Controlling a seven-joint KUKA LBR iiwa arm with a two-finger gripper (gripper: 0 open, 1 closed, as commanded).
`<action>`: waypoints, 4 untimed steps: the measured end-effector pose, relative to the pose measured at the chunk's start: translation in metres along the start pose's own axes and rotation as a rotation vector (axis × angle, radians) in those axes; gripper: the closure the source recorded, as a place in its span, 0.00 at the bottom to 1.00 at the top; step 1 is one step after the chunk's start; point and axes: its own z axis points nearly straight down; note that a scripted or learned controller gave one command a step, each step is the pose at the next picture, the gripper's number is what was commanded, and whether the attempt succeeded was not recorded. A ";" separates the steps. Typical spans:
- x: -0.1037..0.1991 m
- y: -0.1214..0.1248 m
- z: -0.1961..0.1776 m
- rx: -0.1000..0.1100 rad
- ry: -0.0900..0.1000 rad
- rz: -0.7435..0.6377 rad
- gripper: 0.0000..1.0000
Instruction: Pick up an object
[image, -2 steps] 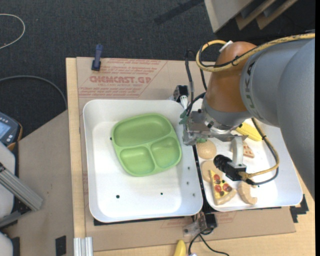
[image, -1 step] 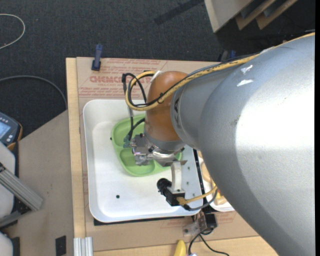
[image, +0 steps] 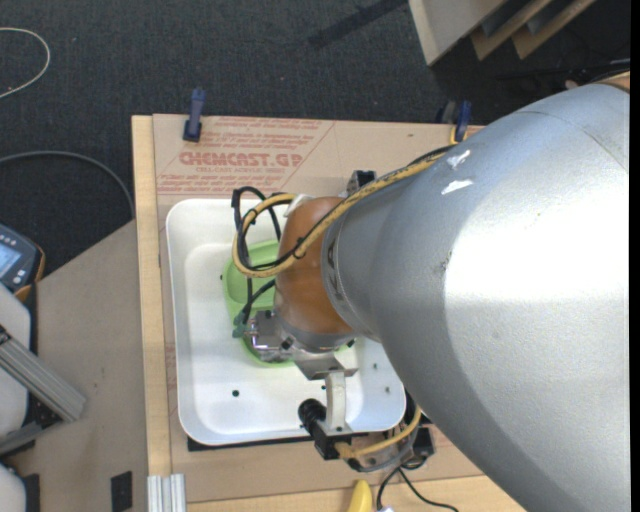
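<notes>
While the grey arm (image: 500, 300) reaches in from the right and covers much of the scene, its orange band (image: 305, 270) hangs directly above the left white bin (image: 200, 330), with yellow and black cables (image: 250, 225) looping off the wrist. Below the band, the metal wrist and gripper (image: 275, 340) point down into the bin, over a light green object (image: 245, 285) that lies in the bin's middle, toward its far side. Part of that green object shows to the left of the wrist; the rest is hidden under the arm. Whether the gripper is wide, narrow or closed on anything cannot be told from this angle, nor whether it touches the green object. A small dark speck (image: 236, 393) sits on the bin floor nearer the camera, apart from the green object. The bin rests on a pale wooden board (image: 160, 190) printed with red lettering along its far edge, with a blue clamp (image: 193, 112) at the far left corner. Dark carpet (image: 100, 70) lies beyond the board.
</notes>
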 end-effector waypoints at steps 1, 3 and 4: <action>-0.035 0.002 -0.179 0.001 0.004 -0.001 1.00; -0.058 0.003 -0.305 0.012 0.000 -0.004 1.00; -0.024 0.014 -0.147 0.027 -0.002 -0.003 1.00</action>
